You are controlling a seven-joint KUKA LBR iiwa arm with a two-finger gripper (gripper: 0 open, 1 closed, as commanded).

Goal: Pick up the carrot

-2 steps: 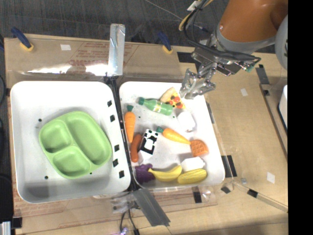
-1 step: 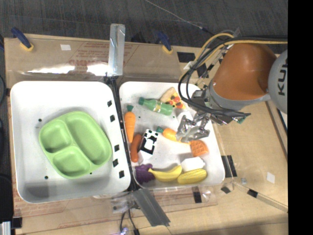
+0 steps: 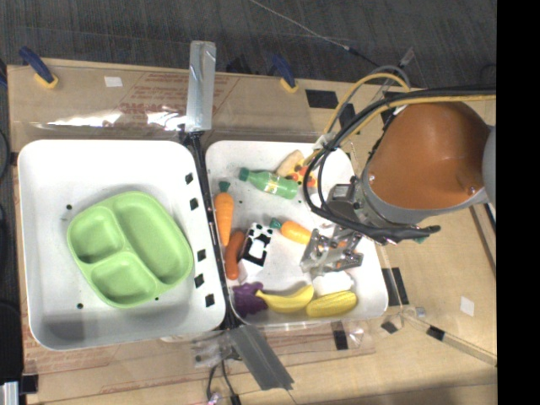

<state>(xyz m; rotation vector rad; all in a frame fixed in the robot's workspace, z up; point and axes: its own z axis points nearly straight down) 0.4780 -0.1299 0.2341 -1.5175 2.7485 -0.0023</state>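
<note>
The carrot [image 3: 224, 216], orange with a green top, lies lengthwise along the left wall of the right bin [image 3: 371, 264]. A second orange stick [image 3: 234, 256] lies just below it, and a smaller orange piece [image 3: 295, 231] rests near the bin's middle. My gripper [image 3: 332, 258] hangs over the right half of that bin, well to the right of the carrot and just right of the small orange piece. Its fingers stand open with nothing between them. The arm's orange band [image 3: 422, 154] covers the bin's right rim.
The right bin also holds a green bottle [image 3: 270, 182], a black-and-white block [image 3: 257, 245], a purple item [image 3: 247, 297], a banana [image 3: 285, 298] and a yellow piece [image 3: 331, 304]. A green divided plate [image 3: 128, 247] sits in the left bin [image 3: 42, 175].
</note>
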